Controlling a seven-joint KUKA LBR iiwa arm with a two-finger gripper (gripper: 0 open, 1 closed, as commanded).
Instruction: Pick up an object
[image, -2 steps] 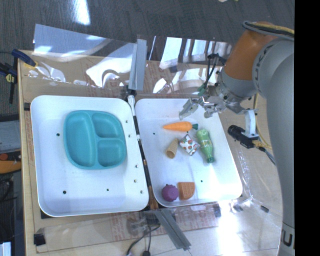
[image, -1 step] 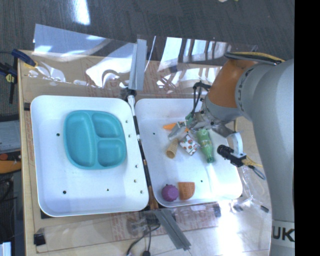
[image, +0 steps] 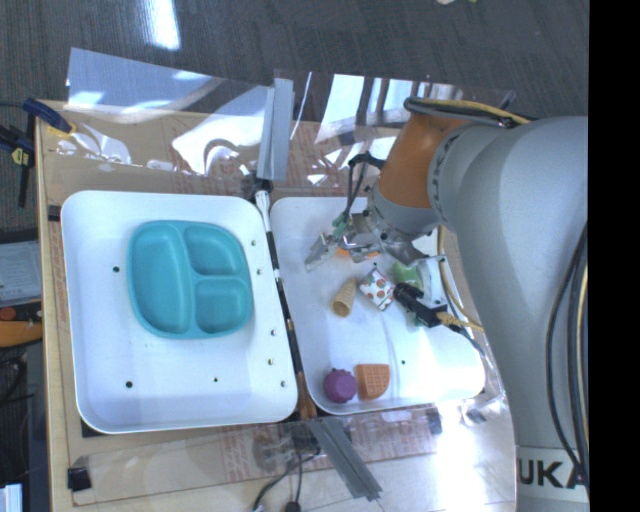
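Lying below the fingers (image: 335, 243): cone (image: 345, 294).

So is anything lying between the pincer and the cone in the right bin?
Nothing visible. The pincer hangs above and left of the cone, with bare bin floor between them.

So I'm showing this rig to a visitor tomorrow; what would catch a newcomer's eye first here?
Probably the big grey arm with its orange band, reaching in from the right over the right-hand white bin. Next, the turquoise three-compartment plastic tray lying alone in the left-hand white bin. Then the small clutter in the right bin: a purple round object beside an orange waffle-patterned piece near the front edge.
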